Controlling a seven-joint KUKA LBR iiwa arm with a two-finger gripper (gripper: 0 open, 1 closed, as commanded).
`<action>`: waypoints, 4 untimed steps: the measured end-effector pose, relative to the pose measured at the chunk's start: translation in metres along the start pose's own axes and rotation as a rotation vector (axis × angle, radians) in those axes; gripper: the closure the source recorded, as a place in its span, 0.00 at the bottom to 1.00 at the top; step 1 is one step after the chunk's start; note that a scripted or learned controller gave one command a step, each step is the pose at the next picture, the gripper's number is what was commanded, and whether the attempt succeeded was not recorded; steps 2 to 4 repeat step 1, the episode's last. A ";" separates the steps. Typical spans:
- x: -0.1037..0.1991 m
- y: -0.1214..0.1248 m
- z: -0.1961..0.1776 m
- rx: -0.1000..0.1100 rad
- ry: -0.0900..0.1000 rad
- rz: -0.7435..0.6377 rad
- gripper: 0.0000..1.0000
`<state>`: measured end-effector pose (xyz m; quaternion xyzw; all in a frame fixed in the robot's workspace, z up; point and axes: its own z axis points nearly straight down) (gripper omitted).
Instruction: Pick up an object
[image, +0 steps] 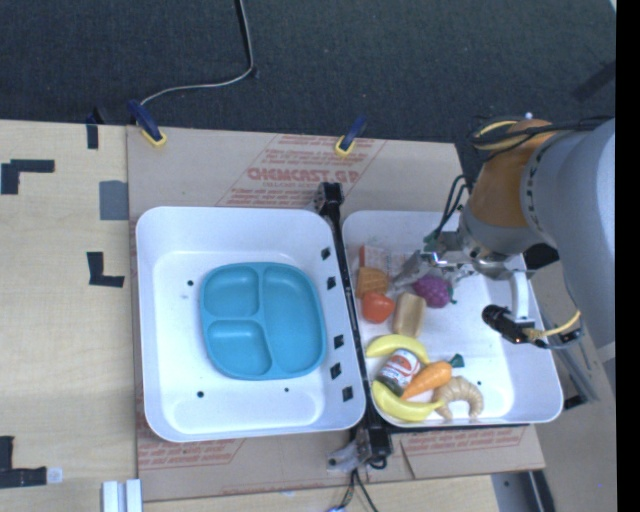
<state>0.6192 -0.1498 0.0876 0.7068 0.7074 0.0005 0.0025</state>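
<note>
With gripper (425, 268) closure indeterminate, the purple toy (433, 291) just below it is judged light, rigid, graspable across its middle.

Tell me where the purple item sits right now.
The purple item lies in the right bin, toward its upper middle, just beside the pincer and right of the tan block and the orange-red ball.

Grey arm (560, 200) reaching in from right, orange-banded wrist bent down, claw (425, 265) lowered
</note>
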 end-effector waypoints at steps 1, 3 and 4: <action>0.000 0.000 -0.010 -0.001 -0.001 0.000 1.00; 0.000 0.000 -0.010 -0.001 -0.001 0.000 1.00; 0.000 0.000 -0.010 -0.001 -0.001 0.000 1.00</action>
